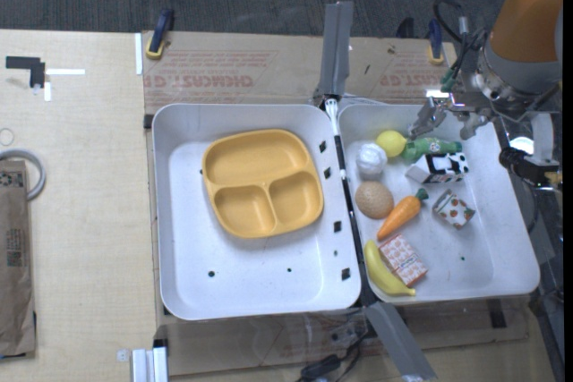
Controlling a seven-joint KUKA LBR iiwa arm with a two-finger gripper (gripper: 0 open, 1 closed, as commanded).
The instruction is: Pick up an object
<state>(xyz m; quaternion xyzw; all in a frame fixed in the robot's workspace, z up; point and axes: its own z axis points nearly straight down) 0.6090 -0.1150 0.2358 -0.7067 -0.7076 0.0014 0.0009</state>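
Two shallow white bins sit side by side on the pale wooden counter [72,192] in front of you. Your left white bin [179,282] carries a yellow three-compartment plastic plate [262,182], lying toward its 12 o'clock half. Your right white bin [501,264] carries all the small things. Around its middle you see a tan egg-shaped object [374,199], with a white round ball [372,158] just at its 12 o'clock and an orange toy carrot [400,216] touching it at 4 o'clock. A yellow toy lemon [391,142] lies at the ball's 1 o'clock, beside a green toy vegetable [428,148]. At 6 o'clock in this bin a yellow toy banana [382,275] lies along the rim, with a small red-and-white printed packet [403,258] resting on it. A black-and-white cow-patterned box [445,165] and a white packet with red spots [454,209] lie toward 3 o'clock.

The grey arm with its orange band [528,13] comes in from 2 o'clock. Its gripper [433,118] hangs over the bin's 12 o'clock end, just above the green toy vegetable, with its fingers [426,116] slightly spread and nothing between them.
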